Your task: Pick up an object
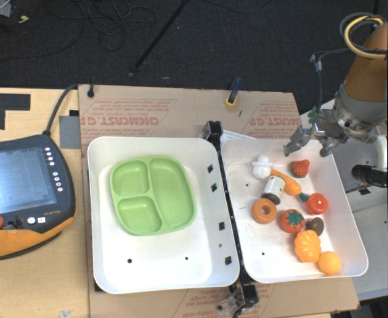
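Camera view: left bin (107, 244) carries a green divided tray (152, 195) with bare white margin all round. Right bin (353, 244) crowds toys toward its lower right edge: pumpkin (306, 245), tomato (290, 220), doughnut (264, 211). Claw (309, 142), spread open and holding nothing, hangs over the bin's upper right rim, beside a strawberry (300, 168).

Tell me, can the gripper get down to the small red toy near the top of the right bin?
Probably yes. The gripper hangs open just above the red toy, which lies apart from the carrot, with nothing over it.
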`<state>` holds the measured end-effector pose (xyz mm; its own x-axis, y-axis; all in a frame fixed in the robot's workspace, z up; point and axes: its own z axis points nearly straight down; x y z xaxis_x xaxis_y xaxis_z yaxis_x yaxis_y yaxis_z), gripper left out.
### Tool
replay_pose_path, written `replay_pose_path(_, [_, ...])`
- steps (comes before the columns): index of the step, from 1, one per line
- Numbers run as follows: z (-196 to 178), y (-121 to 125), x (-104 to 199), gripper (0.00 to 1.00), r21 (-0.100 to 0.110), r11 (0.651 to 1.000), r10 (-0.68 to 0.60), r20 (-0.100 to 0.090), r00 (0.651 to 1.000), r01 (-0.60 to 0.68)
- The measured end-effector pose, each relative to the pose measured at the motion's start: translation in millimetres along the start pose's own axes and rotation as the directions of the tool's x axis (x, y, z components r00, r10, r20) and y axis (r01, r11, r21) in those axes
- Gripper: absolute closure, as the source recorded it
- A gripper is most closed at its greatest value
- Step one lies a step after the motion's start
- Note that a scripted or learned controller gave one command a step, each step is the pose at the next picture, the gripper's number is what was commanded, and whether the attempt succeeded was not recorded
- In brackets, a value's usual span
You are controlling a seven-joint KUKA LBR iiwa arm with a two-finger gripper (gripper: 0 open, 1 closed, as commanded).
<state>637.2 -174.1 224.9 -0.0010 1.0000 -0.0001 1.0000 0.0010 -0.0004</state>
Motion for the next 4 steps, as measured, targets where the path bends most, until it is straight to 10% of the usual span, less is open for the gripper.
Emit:
replay_pose_path(1, [20.1, -36.0, 47.4, 0.0, 0.006, 1.0, -0.001, -0.003, 1.0, 0.001])
replay_pose_path(2, [124.5, -61.6, 74.7, 0.0, 0.015, 1.0, 0.003, -0.004, 1.0, -0.003])
replay_pose_path(3, [138.4, -21.8, 89.6, 0.0, 0.0, 1.0, -0.001, 0.0, 1.0, 0.001])
replay_pose_path(4, [137.7, -51.5, 91.5, 0.0, 0.006, 1.0, 0.001, -0.001, 1.0, -0.001])
